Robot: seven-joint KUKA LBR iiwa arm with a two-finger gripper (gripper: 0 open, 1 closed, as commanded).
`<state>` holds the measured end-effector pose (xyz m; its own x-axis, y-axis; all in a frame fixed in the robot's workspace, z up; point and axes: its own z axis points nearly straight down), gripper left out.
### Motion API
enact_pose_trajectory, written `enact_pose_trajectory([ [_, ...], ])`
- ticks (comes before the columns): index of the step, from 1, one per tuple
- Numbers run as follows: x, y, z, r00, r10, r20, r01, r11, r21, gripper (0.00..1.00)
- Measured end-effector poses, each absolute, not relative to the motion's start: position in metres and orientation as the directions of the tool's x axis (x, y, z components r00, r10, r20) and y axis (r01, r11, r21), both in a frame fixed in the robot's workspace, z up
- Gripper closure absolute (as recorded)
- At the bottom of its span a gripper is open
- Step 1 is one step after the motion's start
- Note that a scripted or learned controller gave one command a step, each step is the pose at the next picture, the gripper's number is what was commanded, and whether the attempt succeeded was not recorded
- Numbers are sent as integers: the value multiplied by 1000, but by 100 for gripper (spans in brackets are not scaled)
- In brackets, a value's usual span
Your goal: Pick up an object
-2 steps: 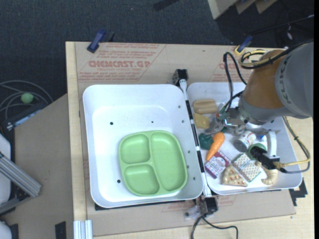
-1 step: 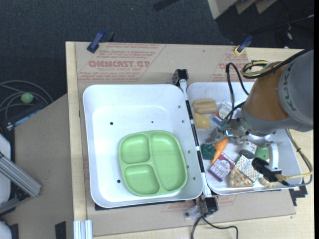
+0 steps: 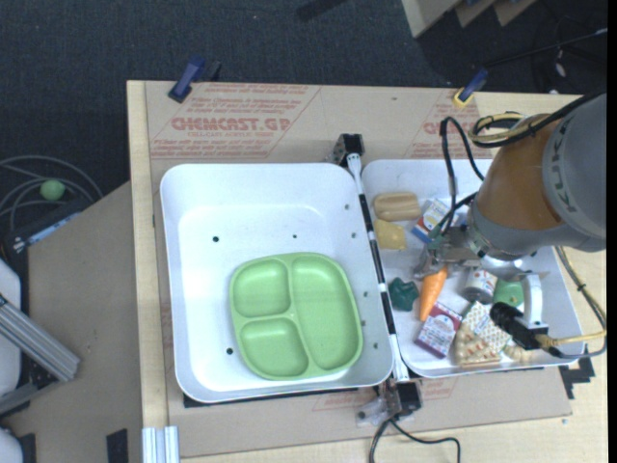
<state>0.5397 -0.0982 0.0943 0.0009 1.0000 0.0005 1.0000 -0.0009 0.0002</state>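
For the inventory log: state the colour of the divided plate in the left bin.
Light green; the divided plate shows best in the camera view.

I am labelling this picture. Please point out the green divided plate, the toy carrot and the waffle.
green divided plate point(image 3: 294, 314): camera view, centre ridge.
toy carrot point(image 3: 431, 293): camera view, orange body.
waffle point(image 3: 479, 336): camera view, top face.

A green three-compartment plate point(image 3: 293, 314) is lying in the left white bin point(image 3: 193, 210), which is sitting on the table point(image 3: 241, 114) just beside the right white bin point(image 3: 405, 174), while two blue clamps point(image 3: 188, 79) point(image 3: 470, 87) are gripping the table's far edge.
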Motion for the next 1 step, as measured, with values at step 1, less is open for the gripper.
enact_pose_trajectory([
  [1, 545, -29, 185, -2, 1000, 1, 1000, 2, 2, 100],
])
